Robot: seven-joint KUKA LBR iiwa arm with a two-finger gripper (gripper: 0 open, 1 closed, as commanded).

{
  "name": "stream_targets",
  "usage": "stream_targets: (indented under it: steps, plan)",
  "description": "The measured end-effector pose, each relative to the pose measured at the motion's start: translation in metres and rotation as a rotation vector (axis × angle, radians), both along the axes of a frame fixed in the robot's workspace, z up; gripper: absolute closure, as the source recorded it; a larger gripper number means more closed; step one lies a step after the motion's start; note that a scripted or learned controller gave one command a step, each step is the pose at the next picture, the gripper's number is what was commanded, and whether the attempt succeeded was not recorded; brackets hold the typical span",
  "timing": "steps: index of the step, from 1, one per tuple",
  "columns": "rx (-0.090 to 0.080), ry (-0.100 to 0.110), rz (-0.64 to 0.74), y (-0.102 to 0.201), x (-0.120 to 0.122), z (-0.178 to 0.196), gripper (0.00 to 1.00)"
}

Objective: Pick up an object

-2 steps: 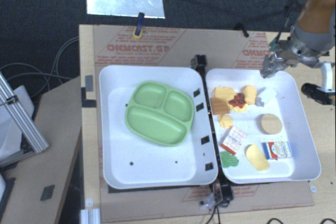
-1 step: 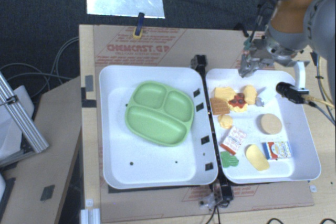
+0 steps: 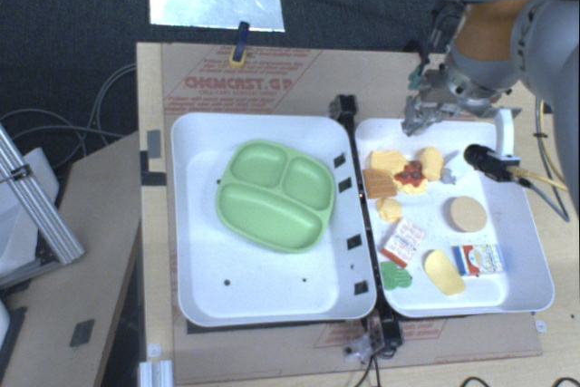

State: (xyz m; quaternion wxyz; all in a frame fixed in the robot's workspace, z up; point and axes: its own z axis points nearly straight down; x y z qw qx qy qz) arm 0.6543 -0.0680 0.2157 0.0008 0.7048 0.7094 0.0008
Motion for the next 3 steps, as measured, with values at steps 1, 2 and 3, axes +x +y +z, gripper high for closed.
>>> stream_targets:
  steps: [1,2,3]
  plan:
    - [0.0,-0.002,0.0,0.005,0.004,0.018,1.0]
    - [-0.001,0.001,-0.006,0.006,-0.007,0.001,1.0]
    - [-0.001,-0.001,-0.006,0.001,-0.007,0.001,1.0]
